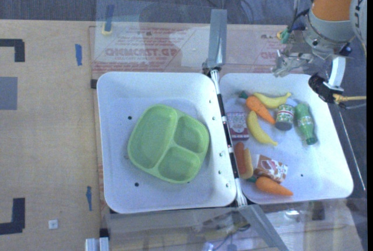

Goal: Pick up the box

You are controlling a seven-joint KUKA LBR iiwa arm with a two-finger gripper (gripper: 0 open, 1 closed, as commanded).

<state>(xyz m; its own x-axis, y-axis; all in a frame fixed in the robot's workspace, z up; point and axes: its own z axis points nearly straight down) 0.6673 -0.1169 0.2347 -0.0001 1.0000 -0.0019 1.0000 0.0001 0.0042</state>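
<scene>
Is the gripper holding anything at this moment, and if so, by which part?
Nothing is held. The gripper hangs above the far edge of the right bin, with nothing between its fingers. The box lies in that bin, untouched.

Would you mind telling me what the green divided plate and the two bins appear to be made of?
The green plate looks like moulded plastic with a matte finish: uniform colour, soft rounded dividers. The left bin and right bin seem thin white plastic, smooth, slightly glossy, though coated metal can't be excluded.
</scene>
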